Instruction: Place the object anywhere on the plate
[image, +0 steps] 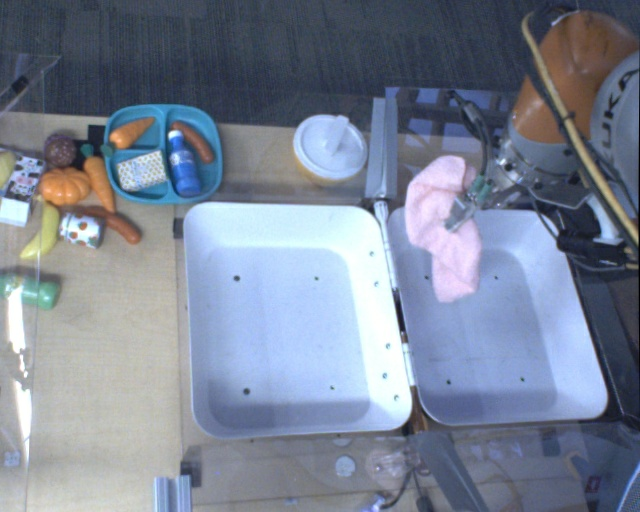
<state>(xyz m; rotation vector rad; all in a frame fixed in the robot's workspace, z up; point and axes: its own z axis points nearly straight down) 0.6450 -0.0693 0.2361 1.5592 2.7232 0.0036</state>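
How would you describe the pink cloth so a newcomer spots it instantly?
Find the right white bin. At its back-left corner, a crumpled pink cloth hangs from the arm's hand, which pinches it. It is the only soft pink thing among hard white bins.

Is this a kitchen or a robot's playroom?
Probably a robot test bench, not a kitchen. A robot arm holds a pink cloth over two white bins, and the food on the blue plate looks like toys.
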